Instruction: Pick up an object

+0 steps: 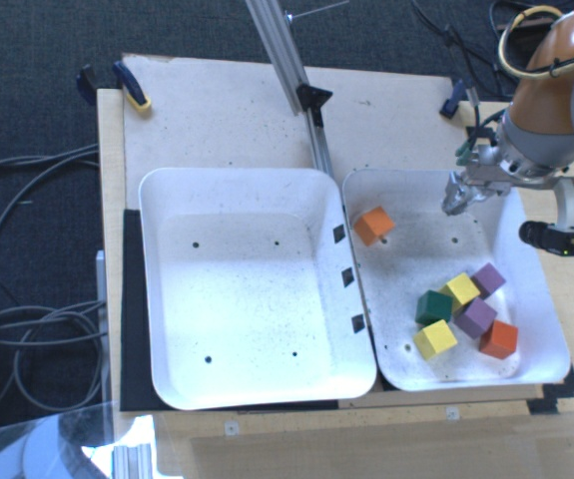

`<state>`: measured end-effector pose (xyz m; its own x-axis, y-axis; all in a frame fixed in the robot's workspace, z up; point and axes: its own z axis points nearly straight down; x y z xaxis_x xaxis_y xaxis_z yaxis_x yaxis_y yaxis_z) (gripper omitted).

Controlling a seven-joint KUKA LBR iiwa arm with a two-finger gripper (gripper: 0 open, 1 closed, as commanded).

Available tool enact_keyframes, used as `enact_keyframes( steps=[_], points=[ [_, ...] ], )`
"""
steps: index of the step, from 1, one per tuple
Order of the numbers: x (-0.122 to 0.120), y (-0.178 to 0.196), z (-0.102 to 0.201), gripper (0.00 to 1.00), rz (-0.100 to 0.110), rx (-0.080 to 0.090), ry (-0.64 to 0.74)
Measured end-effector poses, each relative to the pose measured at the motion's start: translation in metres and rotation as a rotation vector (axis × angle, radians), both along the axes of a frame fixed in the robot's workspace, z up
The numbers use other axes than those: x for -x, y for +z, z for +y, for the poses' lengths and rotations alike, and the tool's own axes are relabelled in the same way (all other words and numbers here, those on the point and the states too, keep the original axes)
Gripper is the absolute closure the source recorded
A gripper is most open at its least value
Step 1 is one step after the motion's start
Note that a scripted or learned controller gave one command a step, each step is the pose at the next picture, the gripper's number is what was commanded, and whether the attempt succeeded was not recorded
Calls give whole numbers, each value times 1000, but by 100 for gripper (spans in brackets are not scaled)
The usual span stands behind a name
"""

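White bins (pixel 167 198) hold orange (pixel 373 226), yellow (pixel 435 339), green (pixel 433 307), purple (pixel 476 317) and red-orange (pixel 499 339) cubes.

Right bin (pixel 536 297): lone cube (pixel 373 226) far-left; six-cube cluster (pixel 466 315) near-right. Left bin (pixel 167 208) alongside.

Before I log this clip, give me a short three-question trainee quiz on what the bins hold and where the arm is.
1. True or false: the orange cube lies apart from the other blocks in the right bin.
2. Which block sits nearest the right bin's front edge? A) green cube B) yellow cube C) purple cube
3. Fill in: the gripper hangs over the ___ bin.

Key: 1 true. 2 B. 3 right; it is near that bin's far end, with no block seen in it.
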<state>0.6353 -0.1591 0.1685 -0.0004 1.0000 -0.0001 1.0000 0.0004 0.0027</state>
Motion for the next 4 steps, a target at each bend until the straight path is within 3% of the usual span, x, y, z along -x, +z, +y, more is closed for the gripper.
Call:
enact_keyframes(
  steps=[2,4],
  points=[
    [2,99,-8,100,-4,2,1],
    [40,110,82,100,5,-3,5]
  ],
)
